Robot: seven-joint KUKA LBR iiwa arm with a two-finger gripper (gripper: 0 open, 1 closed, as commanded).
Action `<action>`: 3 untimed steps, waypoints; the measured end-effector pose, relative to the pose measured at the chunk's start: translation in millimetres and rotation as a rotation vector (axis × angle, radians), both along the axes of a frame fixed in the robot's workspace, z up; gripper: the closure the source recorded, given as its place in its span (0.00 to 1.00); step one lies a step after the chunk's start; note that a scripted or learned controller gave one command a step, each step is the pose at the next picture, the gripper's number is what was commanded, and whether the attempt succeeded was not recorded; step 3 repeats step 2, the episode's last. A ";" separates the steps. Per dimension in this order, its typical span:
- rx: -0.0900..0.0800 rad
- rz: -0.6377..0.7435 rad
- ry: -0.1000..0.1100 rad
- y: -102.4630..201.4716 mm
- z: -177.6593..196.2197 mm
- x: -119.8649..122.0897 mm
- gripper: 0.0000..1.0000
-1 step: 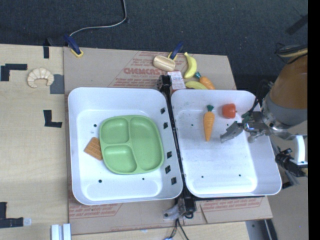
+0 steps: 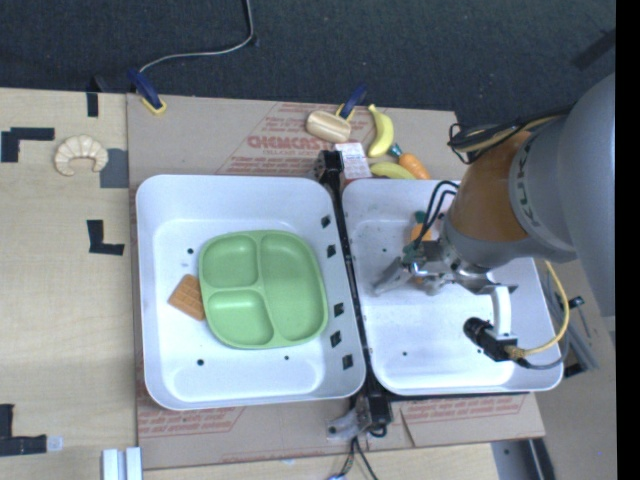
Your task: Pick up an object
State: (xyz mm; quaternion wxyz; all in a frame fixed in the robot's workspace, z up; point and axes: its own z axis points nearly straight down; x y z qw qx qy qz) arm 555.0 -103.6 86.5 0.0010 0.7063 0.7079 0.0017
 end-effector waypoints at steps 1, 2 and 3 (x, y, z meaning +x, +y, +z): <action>-0.003 0.000 -0.002 -5.0 -0.1 63.4 0.00; -0.004 0.000 0.000 -5.4 9.4 63.1 1.00; -0.004 0.000 0.000 -5.4 9.4 63.1 1.00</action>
